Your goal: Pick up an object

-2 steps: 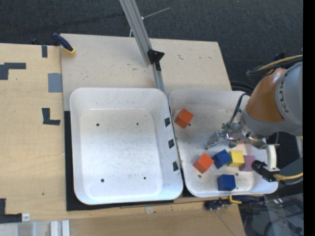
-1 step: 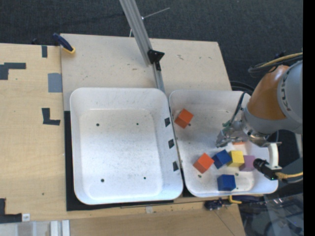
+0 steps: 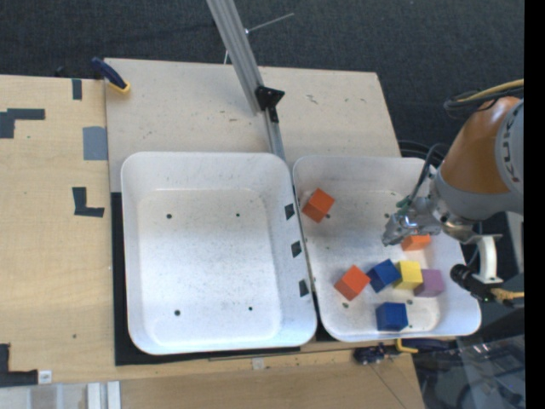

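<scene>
Down in the right bin (image 3: 358, 173), the hand (image 3: 400, 227) sits just above a small orange block (image 3: 416, 243) at the bin's right side; whether it is wide or narrow I cannot tell. Nearer lie a yellow block (image 3: 410, 273), purple block (image 3: 429, 283) and two blue blocks (image 3: 385, 274).

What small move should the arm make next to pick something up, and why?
Probably a short descent onto the small orange block right under the gripper in the right bin. It lies apart from the cluster of blue, yellow and purple blocks, so it looks the easiest grab.
</scene>
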You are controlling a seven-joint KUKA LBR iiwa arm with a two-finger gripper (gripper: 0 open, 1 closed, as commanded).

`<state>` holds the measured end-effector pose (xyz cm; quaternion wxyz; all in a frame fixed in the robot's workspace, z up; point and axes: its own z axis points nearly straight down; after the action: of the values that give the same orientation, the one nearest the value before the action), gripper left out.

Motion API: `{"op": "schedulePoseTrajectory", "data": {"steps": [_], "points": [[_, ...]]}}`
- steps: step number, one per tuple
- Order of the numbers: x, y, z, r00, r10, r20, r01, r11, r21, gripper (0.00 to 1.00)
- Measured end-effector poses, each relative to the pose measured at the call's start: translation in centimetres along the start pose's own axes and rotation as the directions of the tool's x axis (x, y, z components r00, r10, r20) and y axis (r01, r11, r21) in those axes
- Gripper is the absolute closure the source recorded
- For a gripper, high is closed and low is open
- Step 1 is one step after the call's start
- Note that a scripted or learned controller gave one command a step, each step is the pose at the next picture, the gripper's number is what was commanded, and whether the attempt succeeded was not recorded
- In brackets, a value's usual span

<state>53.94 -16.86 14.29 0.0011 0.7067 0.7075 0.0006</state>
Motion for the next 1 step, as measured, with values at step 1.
{"op": "schedulePoseTrajectory", "data": {"steps": [1], "points": [[0.86,-0.09,-4.65,1.000,-0.001,0.000,0.001,1.000,-0.001,1.00]]}}
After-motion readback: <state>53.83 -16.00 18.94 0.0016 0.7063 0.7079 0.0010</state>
